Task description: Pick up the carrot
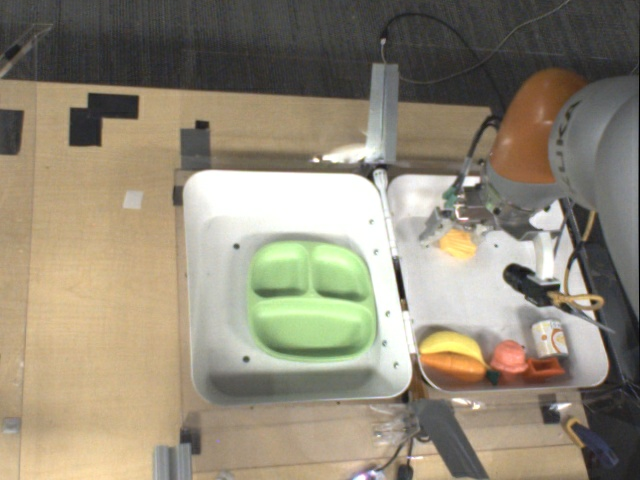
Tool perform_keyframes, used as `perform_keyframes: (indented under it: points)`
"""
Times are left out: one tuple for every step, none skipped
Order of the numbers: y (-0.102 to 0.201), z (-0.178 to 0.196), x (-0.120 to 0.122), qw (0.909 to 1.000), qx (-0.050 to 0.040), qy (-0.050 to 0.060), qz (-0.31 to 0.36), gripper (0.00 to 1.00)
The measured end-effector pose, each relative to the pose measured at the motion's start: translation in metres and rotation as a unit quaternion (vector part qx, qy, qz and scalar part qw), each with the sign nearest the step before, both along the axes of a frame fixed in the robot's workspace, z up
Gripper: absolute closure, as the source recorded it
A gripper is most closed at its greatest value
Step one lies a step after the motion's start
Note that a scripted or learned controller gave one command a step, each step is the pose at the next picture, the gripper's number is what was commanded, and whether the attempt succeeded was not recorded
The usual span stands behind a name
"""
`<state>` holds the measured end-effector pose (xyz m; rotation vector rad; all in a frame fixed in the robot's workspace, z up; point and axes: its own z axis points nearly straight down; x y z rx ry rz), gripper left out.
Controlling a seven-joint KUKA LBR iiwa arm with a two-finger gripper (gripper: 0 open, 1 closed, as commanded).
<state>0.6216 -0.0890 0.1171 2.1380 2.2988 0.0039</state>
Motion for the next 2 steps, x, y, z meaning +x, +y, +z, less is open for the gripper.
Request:
perform_keyframes:
  points:
    - [-0.011, -0.028, 0.007, 0.9978, -0.0010, -0.004, 0.066, 0.00]
    - [-0.044, 0.044, 0.017, 0.9718, 0.0004, -0.001, -0.236, 0.00]
